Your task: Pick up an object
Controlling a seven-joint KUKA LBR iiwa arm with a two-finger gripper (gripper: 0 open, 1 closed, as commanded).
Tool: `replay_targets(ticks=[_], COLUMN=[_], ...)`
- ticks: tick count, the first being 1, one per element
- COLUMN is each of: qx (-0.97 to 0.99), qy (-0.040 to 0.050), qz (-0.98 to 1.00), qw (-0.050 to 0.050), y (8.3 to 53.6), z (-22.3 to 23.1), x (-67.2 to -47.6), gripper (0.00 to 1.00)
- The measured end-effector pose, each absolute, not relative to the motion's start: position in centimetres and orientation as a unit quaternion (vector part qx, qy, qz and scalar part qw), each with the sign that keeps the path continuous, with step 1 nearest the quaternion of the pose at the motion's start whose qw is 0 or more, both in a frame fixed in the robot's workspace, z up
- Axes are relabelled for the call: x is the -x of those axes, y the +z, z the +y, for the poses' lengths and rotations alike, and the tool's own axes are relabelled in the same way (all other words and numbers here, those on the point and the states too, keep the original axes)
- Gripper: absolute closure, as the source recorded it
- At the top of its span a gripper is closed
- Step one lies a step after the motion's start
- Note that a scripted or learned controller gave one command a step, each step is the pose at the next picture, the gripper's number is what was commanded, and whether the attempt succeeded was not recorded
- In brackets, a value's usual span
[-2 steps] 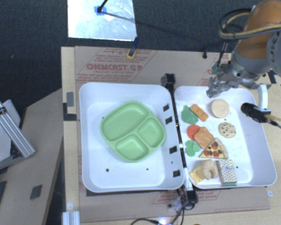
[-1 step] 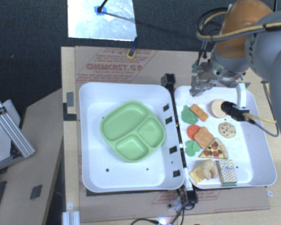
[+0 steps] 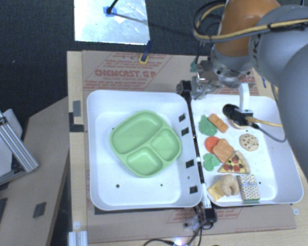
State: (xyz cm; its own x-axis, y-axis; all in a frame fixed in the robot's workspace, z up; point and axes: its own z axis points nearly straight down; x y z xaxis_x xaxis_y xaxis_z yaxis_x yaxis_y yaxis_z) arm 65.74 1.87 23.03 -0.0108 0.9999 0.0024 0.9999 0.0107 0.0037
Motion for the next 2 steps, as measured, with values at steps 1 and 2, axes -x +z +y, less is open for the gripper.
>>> replay_targets(ticks=[1, 2], qx=[-0.703, -0.704], qy=[0.0023, 0.0003], qz=[0.711, 0.71], qw=[0.0, 0.0], y=[23.6, 21.5], z=[7.8, 9.8], x=[-66.1, -66.1], gripper=[1.0, 1.0])
